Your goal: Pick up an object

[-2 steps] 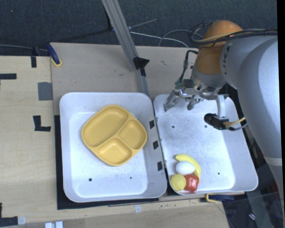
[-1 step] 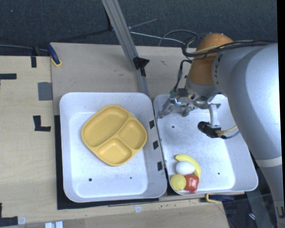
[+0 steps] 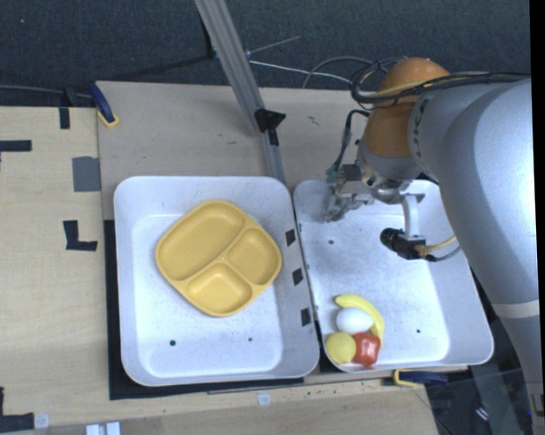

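At the near edge of the desk (image 3: 190,144), the right bin (image 3: 454,295) holds a small cluster of toys in its near left corner: a yellow ball (image 3: 340,347) nearest the rim, a red piece (image 3: 367,349) just beside it on the right, a white egg (image 3: 352,320) touching them from behind, and a yellow banana (image 3: 368,307) curving around the egg's far side. All of these lie on the bin floor, well apart from the arm's tip. The left bin (image 3: 143,333) sits just beside the right one, their inner walls meeting along a line of dark clips, and it carries a yellow divided plate (image 3: 218,257) with three compartments, lying flat and turned at a slant in the middle of the bin. Farther back, the gripper (image 3: 336,204) hangs over the far left corner of the right bin, near the bin wall, with nothing visibly between its fingers; whether they are spread or closed I cannot tell from this angle. Above it the orange band (image 3: 402,101) rounds the wrist, and the broad grey arm (image 3: 490,187) comes in from the right, covering part of the right bin. A grey metal rail (image 3: 236,71) runs slantwise across the far desk toward the bins.
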`<state>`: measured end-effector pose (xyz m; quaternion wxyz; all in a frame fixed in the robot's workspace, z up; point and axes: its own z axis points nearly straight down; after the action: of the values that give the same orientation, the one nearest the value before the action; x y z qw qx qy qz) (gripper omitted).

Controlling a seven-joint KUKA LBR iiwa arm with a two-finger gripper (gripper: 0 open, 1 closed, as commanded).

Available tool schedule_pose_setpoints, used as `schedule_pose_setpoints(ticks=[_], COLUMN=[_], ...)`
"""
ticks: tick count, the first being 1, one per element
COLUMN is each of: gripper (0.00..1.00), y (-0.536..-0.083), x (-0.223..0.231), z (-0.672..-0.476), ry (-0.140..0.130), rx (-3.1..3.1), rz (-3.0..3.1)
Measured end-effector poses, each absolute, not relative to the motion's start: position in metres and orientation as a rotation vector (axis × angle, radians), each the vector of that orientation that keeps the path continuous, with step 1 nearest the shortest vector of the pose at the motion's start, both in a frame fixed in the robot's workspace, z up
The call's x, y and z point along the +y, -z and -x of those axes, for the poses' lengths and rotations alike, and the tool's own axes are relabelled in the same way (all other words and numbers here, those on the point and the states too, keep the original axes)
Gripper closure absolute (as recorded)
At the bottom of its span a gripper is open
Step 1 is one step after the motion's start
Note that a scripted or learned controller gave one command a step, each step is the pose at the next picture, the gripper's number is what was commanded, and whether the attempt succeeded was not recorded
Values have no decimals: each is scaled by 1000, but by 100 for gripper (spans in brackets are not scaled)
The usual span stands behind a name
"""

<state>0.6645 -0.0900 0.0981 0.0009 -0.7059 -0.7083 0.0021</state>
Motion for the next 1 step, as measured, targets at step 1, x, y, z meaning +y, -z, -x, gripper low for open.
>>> schedule_pose_setpoints(ticks=[1], gripper=[100], y=[-158], x=[-97], z=[-667], ry=[5], rx=[-2226], rz=[2222])
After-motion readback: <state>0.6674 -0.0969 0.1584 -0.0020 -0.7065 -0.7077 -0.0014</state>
